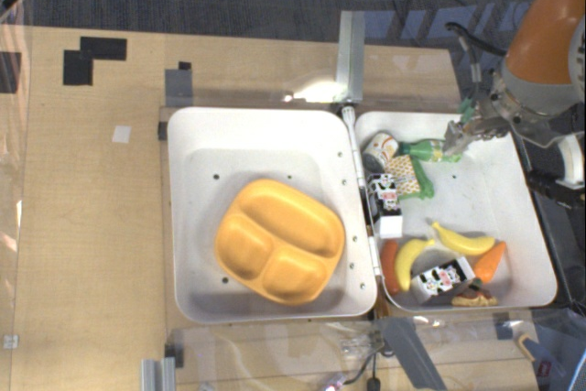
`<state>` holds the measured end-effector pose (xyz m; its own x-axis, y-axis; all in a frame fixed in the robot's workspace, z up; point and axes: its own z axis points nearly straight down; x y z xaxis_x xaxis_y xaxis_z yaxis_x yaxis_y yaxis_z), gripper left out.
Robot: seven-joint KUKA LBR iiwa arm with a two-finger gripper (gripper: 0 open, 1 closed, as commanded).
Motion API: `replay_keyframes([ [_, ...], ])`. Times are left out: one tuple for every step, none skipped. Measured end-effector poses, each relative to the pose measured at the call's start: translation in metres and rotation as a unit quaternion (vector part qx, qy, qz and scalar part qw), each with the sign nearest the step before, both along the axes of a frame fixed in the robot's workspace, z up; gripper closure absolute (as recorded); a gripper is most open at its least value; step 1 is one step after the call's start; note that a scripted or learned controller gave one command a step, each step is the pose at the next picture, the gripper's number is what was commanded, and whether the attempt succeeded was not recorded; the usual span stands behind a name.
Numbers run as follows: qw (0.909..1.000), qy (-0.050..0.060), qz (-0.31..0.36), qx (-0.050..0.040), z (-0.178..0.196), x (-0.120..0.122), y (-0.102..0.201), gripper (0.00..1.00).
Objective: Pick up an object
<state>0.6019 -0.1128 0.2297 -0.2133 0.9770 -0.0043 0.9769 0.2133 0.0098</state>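
Over the right bin (536, 224): my gripper (455, 138) at a glossy green bottle (427, 150). Grip state: cannot tell. Left bin (183, 197): smooth yellow divided tray (278, 239).

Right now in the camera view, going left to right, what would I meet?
Yellow divided tray in the left bin → black-and-white box by the right bin's left wall → green bottle → hand.

Arm (548, 32) comes in from the right, orange band up top, wrist angled down-left, gripper (461, 131) low at the far end.
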Motion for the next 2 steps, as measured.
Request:
replay_keyframes([
  [0.9937,0.000,0.112,-0.0012,-0.011,0.069,-0.009,1.00],
  [0.9807,0.001,0.195,-0.0008,-0.030,0.069,0.071,1.00],
])
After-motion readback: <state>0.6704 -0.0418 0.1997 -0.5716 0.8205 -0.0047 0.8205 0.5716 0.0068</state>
